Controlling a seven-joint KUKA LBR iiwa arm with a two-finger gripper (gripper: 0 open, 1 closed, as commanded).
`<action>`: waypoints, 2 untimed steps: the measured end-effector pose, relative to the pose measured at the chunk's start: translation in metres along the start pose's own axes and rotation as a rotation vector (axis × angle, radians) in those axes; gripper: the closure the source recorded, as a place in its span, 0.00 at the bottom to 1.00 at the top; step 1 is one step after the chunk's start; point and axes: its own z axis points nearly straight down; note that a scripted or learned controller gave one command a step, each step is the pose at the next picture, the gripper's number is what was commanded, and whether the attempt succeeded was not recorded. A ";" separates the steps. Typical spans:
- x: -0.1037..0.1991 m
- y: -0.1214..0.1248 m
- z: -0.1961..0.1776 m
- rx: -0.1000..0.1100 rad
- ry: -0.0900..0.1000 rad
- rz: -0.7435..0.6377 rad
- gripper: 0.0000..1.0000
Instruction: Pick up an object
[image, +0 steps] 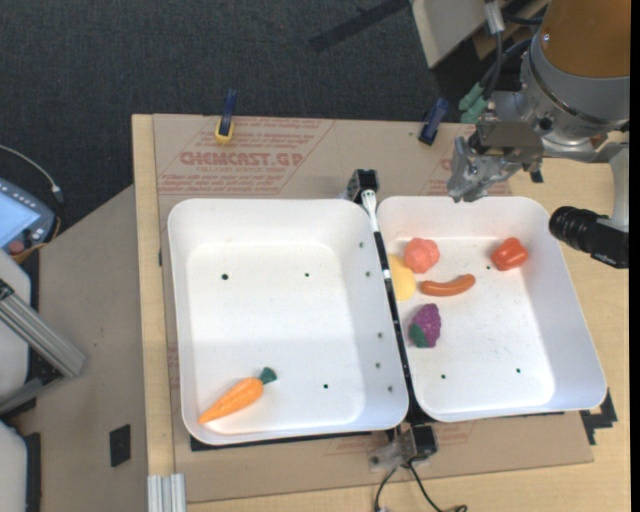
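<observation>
1. Gripper (470, 190): hangs at the far rim of the right bin (570, 330), above its back-left part; the two fingers point downward, slightly parted; nothing lies between them.

2. Right bin, contents: a pink-orange round item (421, 254) near the back-left; a yellow piece (402, 280) just beside it, against the dividing rim; a sausage (447, 286) lying crosswise just in front of the round item; purple grapes (426, 325) nearer the viewer; a red pepper (509, 254) off toward the arm's side, apart from the rest.

3. Left bin (200, 300), contents: a carrot (237, 396) in the near corner, long axis running diagonally, green top toward the bin's middle; well apart from the gripper, across the divider.

4. Governing relation: the pink-orange round item is the closest candidate; it lies toward the viewer from the fingertips and a little toward the divider; the red pepper lies at a similar remove on the other side; the rest sit farther forward.

5. Long axis of note: the sausage runs roughly left to right with a slight curve; a grasp on it would call for fingers closing across its short width; the round item has no preferred axis.

6. Judgement: no object is taken yet; the next move calls for a short travel forward and a descent; the cluster of round item, yellow piece and sausage is tight, so a finger may land on a neighbour; the pepper stands freer.
</observation>
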 end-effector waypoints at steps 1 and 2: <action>0.029 -0.020 0.056 0.026 -0.003 0.004 1.00; 0.040 -0.018 -0.063 0.003 0.000 0.004 1.00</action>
